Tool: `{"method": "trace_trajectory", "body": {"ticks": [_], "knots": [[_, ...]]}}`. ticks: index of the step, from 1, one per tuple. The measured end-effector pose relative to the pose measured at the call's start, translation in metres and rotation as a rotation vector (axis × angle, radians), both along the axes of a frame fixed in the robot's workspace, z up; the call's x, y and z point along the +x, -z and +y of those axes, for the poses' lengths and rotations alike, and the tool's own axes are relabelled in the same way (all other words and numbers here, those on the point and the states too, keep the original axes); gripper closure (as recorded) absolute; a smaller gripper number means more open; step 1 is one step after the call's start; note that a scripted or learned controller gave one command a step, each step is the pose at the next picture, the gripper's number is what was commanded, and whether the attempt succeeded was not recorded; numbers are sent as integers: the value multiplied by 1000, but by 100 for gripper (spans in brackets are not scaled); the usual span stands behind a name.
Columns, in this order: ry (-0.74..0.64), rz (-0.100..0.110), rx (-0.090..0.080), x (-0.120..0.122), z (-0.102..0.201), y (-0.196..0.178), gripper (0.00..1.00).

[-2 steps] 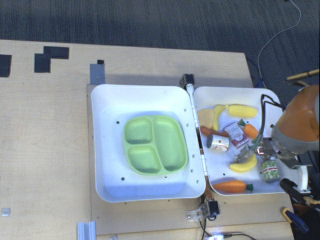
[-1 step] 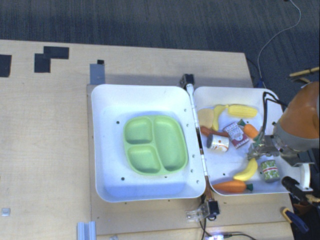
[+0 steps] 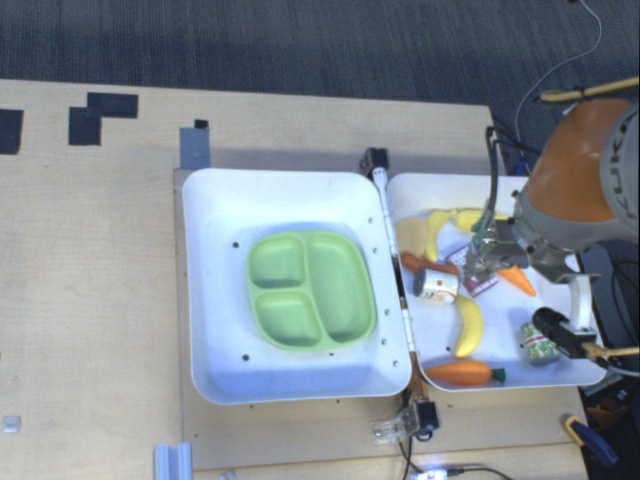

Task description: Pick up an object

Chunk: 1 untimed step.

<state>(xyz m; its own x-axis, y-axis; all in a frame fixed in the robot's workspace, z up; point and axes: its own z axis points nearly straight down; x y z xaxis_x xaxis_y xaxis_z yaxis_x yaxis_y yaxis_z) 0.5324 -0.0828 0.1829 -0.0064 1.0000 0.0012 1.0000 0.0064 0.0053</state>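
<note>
Left bin (image 3: 215, 298), frame centre: green divided plate (image 3: 310, 288). Right bin (image 3: 420, 193): white cup (image 3: 437, 286), two bananas (image 3: 436, 230) (image 3: 467, 328), two carrots (image 3: 462, 373) (image 3: 517, 280), small can (image 3: 538, 348) lower right. Gripper (image 3: 484, 264) low over purple packet (image 3: 478, 280) between upper banana and carrot; open or closed — cannot tell.

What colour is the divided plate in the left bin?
Light green. The divided plate shows best in the camera view, lying in the white left bin.
</note>
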Motion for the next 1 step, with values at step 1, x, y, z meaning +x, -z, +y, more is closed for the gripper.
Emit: {"method": "trace_trajectory", "body": {"ticks": [1], "knots": [[0, -1, 0, 60, 62, -101, 100]]}}
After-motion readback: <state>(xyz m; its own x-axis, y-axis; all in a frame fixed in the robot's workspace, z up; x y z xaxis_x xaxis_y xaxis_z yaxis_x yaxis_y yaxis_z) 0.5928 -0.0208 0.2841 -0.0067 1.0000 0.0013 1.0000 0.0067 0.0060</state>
